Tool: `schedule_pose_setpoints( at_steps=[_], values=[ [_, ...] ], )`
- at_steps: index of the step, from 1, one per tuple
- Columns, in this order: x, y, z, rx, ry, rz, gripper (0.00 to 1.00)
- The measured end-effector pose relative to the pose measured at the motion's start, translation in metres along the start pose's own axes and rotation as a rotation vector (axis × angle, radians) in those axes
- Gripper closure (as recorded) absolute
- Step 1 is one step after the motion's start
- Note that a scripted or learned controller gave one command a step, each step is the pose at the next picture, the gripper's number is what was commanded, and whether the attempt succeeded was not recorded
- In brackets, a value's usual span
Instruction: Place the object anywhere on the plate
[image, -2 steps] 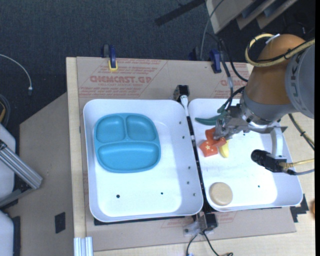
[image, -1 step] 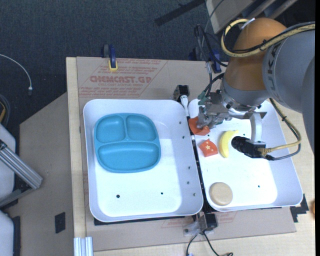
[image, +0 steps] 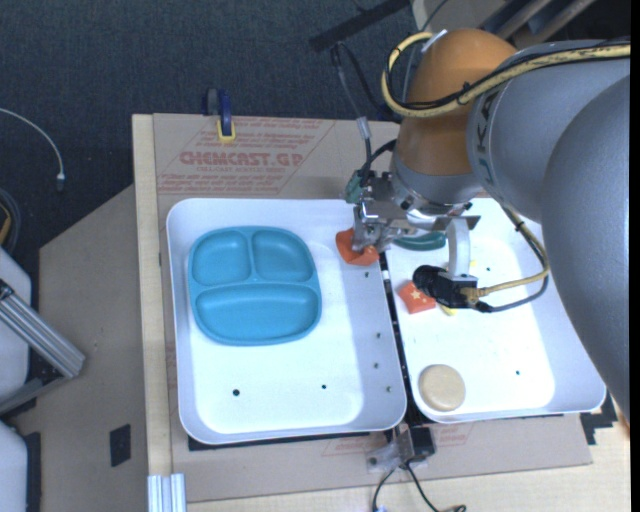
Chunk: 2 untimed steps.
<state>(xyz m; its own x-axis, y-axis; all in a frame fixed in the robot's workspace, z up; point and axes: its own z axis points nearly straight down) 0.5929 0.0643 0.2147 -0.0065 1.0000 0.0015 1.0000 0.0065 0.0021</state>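
Observation:
A blue divided plate (image: 256, 284) lies in the left white bin (image: 290, 405), toward its far left. My gripper (image: 366, 240) hangs over the ridge between the two bins, right of the plate. Its fingers are shut on a small orange object (image: 354, 250), which sticks out at the fingertips on the left bin's side. The orange object is about a hand's width from the plate's right rim. The grey arm with its orange band (image: 450, 90) covers the far part of the right bin.
The right bin (image: 520, 390) holds a small red block (image: 414, 298), a beige round disc (image: 441, 387) near its front edge, and a teal piece (image: 420, 240) partly hidden under the wrist. A black cable fitting (image: 440, 284) hangs beside the red block.

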Motion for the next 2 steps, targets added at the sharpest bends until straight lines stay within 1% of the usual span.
schedule_pose_setpoints(
  at_steps=[1, 2],
  values=[
    [0.047, 0.022, 0.002, -0.001, 0.000, 0.001, 1.00],
    [0.057, 0.027, -0.021, -0.001, -0.001, 0.005, 1.00]
  ],
)
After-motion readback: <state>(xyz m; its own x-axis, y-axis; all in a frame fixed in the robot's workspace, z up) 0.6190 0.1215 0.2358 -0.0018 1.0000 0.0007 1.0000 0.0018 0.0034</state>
